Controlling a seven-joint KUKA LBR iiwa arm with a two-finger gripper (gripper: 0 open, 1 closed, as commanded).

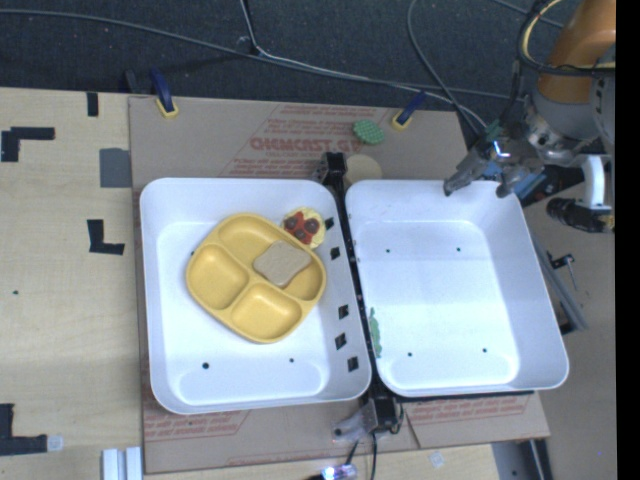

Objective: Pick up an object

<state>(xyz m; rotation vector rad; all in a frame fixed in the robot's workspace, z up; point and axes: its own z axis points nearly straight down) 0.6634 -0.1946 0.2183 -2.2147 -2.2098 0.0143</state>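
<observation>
Cardboard sheet (300, 138) under white bins (165, 368)

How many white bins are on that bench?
2. The left bin holds a yellow divided plate with a slice of bread. The right bin sits beside it, below the gripper.

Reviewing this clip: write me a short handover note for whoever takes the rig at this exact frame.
Gripper: at the far right corner of the right bin, fingers spread, nothing between them.
Things: yellow divided plate in the left bin, a brown flat slice lying on it; a small red and yellow item at the plate's far edge; a small green piece by the right bin's left wall.
Done: nothing picked up.
Left: choose an object, reach it, grasp, lift.
</observation>
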